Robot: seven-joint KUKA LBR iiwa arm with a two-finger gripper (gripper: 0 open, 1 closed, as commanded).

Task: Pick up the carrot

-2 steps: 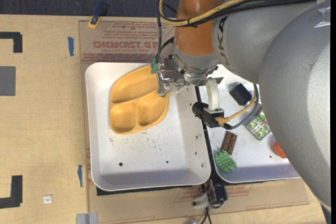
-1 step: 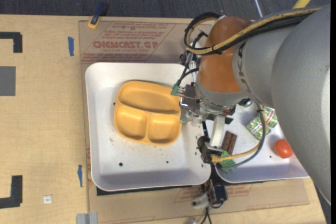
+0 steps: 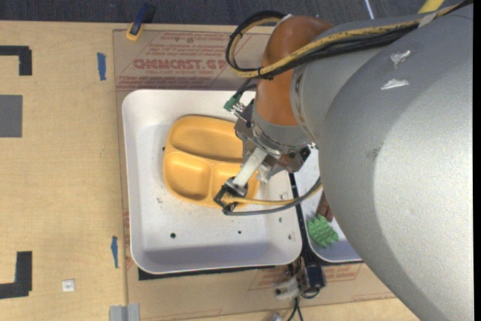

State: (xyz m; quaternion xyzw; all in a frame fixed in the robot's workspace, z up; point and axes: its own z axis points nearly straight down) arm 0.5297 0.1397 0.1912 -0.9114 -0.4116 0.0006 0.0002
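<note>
My gripper (image 3: 259, 155) hangs low over the right half of the left bin (image 3: 137, 169), under the orange-banded wrist, which covers it from above. Directly beside it on the left lies a large yellow-orange lumpy thing (image 3: 197, 158) with two rounded lobes, taking up the middle of that bin. The gripper's lower end stands at this thing's right edge; whether they touch is hidden. A small green knobbly thing (image 3: 323, 231) lies in the right bin (image 3: 340, 257), most of which the arm covers.
The grey arm fills the right side of the view. The left bin's floor is bare white along its left and front sides. A small blue and yellow clip (image 3: 140, 19) lies on the bench's far edge. Blue tape marks (image 3: 101, 65) dot the cardboard.
</note>
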